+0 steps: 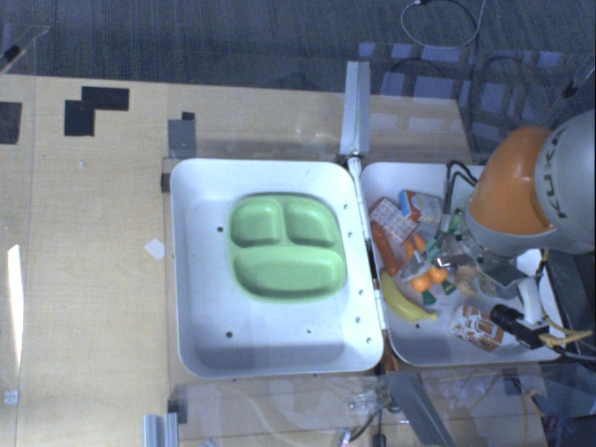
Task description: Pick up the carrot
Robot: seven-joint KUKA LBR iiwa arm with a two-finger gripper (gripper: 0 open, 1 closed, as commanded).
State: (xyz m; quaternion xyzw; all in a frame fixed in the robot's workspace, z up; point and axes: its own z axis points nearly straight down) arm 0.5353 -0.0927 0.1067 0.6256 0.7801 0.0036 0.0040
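The desk (84, 277) is light wood. Two white bins sit on it side by side, the left bin (200, 277) and the right bin (419, 347). Black marks (93, 108) show near its far left corner.

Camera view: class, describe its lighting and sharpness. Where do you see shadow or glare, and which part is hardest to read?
Camera view: light is soft and even; a grey shadow lies along the left bin's near wall; a bright glare streak marks the bench at far left; the green divided tray reads fairly clearly; the right bin's clutter beside the gripper is blurred, so the carrot is just an orange smudge.
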